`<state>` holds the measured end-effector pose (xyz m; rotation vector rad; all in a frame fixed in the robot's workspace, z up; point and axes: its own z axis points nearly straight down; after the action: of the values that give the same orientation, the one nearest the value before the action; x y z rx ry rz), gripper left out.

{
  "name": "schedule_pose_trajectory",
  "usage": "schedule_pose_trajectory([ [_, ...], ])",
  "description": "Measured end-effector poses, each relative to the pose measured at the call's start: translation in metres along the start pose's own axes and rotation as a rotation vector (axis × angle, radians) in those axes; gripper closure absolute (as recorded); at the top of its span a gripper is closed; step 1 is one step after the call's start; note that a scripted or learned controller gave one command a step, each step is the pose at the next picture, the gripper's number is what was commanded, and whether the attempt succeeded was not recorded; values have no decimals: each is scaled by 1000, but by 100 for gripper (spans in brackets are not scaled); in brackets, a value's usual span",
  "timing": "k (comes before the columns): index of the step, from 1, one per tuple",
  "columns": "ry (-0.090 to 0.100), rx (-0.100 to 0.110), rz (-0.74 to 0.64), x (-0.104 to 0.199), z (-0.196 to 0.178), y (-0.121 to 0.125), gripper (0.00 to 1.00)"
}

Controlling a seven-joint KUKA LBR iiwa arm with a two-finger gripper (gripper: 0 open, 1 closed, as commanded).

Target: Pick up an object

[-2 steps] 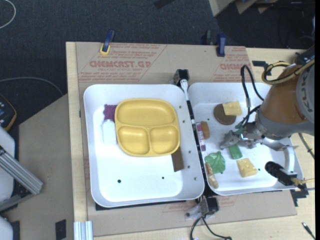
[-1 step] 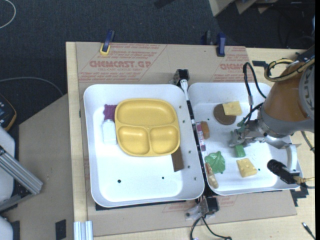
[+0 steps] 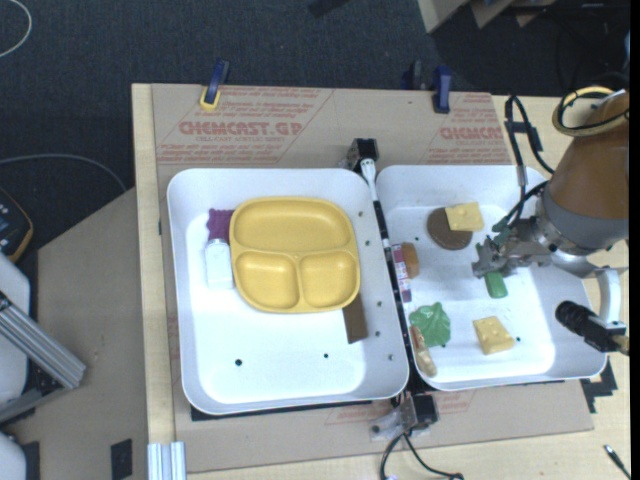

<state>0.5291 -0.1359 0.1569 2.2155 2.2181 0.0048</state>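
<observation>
My gripper (image 3: 496, 264) is low over the middle of the right bin (image 3: 570, 368), reaching in from the right. A small green object (image 3: 496, 287) pokes out just below it, touching or nearly touching the gripper. Whether it is held is hidden by the gripper body. Around it lie a brown round piece (image 3: 447, 229) with a yellow block (image 3: 464, 216) against it, a green leafy toy (image 3: 431, 323), and a yellow cube (image 3: 493, 334).
A red-brown item (image 3: 404, 263) and a bread-coloured item (image 3: 423, 353) lie along the right bin's left wall. The left bin (image 3: 270, 378) holds a yellow divided plate (image 3: 295, 253), a purple item (image 3: 219, 223), a white bottle (image 3: 217, 265) and a brown block (image 3: 354, 321).
</observation>
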Motion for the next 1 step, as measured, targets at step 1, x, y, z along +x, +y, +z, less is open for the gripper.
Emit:
schedule_pose_trajectory([
  [1,0,-3,-1,2,-64,5,100],
])
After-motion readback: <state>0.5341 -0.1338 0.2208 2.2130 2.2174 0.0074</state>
